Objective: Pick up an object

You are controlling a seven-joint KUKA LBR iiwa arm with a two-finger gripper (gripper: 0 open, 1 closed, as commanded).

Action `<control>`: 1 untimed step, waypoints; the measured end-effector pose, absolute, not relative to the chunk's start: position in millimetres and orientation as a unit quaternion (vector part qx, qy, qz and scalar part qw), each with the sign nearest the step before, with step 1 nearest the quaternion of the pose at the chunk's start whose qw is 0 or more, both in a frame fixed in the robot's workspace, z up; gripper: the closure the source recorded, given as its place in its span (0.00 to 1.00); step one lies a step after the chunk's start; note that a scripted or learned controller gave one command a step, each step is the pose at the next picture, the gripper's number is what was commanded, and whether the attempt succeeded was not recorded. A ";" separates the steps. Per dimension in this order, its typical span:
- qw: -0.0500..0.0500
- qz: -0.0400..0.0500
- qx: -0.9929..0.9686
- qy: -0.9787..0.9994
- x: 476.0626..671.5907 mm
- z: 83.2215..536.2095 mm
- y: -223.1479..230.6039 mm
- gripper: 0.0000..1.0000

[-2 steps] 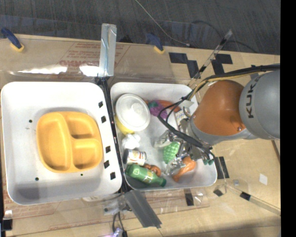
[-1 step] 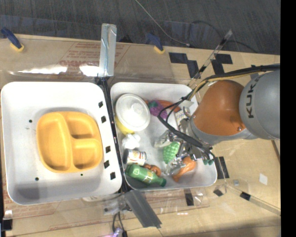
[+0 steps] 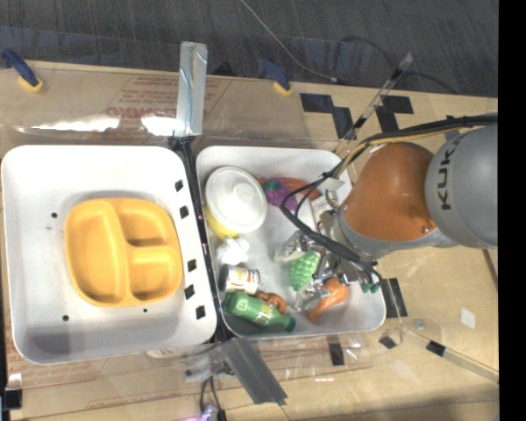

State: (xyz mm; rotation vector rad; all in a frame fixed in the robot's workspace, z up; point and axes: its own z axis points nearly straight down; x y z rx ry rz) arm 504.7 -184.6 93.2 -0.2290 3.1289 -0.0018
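Over the right bin, the grey arm with its orange band reaches in from the right, and its gripper is low among the clutter near the bin's front right corner. Whether it is apart, together or clamped on anything, I cannot tell. A green ridged object lies right at the gripper, with an orange object just beside it toward the front. Along the front wall lies a green bottle, and a small white bottle sits just behind it. A white round lid on a yellow container occupies the back left of this bin. A yellow divided tray rests in the left bin.
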 end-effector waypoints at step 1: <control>0.000 0.001 -0.088 0.996 482.6 91.9 -157.4 0.00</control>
